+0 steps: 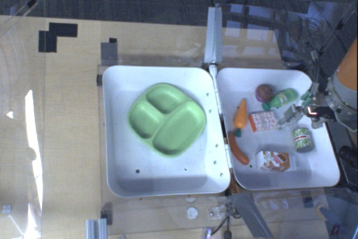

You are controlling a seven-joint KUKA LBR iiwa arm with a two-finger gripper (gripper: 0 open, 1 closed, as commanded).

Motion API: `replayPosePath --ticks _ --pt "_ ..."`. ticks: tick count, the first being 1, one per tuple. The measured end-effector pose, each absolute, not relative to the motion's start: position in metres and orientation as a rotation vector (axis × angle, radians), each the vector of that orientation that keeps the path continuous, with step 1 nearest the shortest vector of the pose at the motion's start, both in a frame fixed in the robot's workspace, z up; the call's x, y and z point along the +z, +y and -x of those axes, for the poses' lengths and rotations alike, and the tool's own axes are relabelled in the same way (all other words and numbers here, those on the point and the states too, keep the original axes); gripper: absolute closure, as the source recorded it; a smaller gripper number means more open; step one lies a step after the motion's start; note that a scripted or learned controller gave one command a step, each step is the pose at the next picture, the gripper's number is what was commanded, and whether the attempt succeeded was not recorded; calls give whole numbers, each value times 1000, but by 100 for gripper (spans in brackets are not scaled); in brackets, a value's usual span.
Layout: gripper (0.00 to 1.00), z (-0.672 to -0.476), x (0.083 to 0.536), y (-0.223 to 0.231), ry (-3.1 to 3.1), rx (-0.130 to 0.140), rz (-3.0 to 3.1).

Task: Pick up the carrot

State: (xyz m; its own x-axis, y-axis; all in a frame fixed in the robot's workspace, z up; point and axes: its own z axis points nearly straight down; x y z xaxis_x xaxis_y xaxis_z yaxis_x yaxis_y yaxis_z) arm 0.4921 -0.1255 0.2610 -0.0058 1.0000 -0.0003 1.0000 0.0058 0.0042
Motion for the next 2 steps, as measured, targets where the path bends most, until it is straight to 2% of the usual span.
replayPosePath --ticks 1,2 --pt "0 -553 185 -50 2625 5 -1720" --pt "0 -612 112 -124 2666 16 -1598"
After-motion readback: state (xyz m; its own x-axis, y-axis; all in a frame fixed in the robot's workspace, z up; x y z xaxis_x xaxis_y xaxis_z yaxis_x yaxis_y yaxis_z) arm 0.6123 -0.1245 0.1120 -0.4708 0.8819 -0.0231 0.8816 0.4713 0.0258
